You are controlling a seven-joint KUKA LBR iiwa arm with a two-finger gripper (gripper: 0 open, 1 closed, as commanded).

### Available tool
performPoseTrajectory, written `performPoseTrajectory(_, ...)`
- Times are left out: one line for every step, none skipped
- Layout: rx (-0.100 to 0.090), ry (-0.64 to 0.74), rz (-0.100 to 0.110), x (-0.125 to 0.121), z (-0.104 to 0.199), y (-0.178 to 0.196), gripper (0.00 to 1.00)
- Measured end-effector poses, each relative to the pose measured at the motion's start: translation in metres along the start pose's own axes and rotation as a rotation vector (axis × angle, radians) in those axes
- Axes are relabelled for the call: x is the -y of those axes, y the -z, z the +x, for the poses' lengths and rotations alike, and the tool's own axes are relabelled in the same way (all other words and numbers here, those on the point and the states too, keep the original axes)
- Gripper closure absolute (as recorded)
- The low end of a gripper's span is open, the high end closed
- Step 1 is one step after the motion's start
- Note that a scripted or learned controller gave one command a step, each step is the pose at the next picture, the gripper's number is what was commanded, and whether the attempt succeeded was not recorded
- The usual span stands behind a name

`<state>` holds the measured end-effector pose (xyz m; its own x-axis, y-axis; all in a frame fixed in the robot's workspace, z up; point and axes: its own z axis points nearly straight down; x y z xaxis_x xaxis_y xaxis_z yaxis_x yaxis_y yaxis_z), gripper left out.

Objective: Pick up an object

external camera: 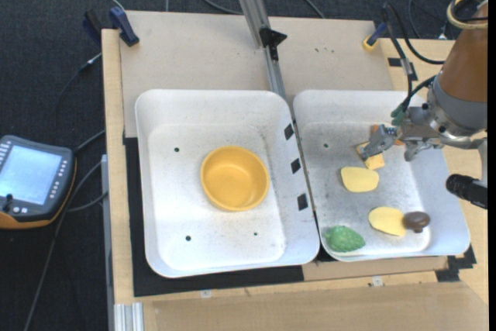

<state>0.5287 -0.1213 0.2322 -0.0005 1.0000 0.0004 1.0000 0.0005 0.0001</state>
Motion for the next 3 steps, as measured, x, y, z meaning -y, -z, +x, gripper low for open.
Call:
performPoseTrajectory(0.000, -0.001, 0.003, 0.001, -0.006, -0.044, 0.00)
performPoseTrajectory(0.000, -0.001, 0.004, -0.001, -0.014, -0.091, 0.00)
performPoseTrajectory(-0.001, 0.000, 0.004, 0.000, -0.014, -0.139, 0.00)
